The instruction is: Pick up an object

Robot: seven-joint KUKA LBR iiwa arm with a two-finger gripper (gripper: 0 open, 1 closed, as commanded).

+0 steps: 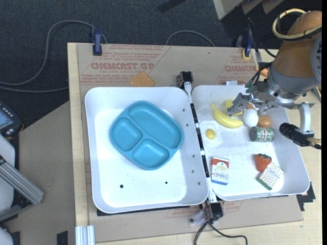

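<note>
The right bin [240,190] holds several small items. At its far side lie a yellow banana [225,118], a white egg [250,117] and an orange-brown ball [264,121]. A green can [261,133] lies on its side below them. My gripper [243,102] hangs low over the bin's far side, just above the banana's right end and the white egg. I see nothing held in it. The grey wrist [288,80] and orange band [301,37] rise to the upper right.
Also in the right bin are a fried-egg toy [210,133], a red and blue carton [220,170], a red fruit [262,162] and a patterned packet [270,176]. The left bin [97,152] holds a blue divided plate [146,135]. Cables cross the floor behind the bench.
</note>
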